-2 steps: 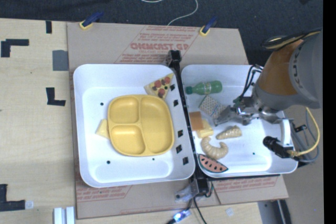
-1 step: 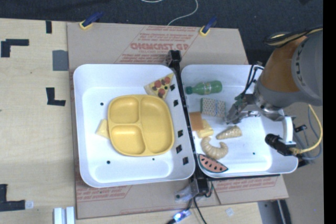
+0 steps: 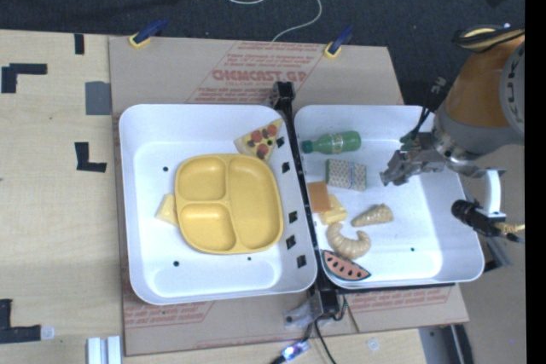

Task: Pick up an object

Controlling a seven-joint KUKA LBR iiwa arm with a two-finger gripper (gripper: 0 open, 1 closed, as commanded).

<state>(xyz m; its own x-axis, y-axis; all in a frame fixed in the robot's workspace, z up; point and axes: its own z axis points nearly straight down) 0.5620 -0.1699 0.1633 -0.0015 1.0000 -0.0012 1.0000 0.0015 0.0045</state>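
Observation:
The right bin (image 3: 444, 260) holds a green bottle (image 3: 331, 142) lying on its side, a grey checkered sponge (image 3: 345, 175), an orange-yellow cheese block (image 3: 324, 202), a tan croissant-like piece (image 3: 372, 216), a curled shrimp-like piece (image 3: 348, 243) and a watermelon slice (image 3: 345, 270). My gripper (image 3: 399, 170) hangs over the right part of this bin, right of the sponge and above the tan piece. Nothing shows between its fingers. The arm's orange band (image 3: 482, 89) rises behind it.
The left bin (image 3: 141, 183) carries a yellow divided plate (image 3: 229, 202), a yellow wedge (image 3: 165, 207) at its left and a pizza slice (image 3: 260, 141) near the divider. A white cable (image 3: 273, 0) lies on the dark floor behind the cardboard.

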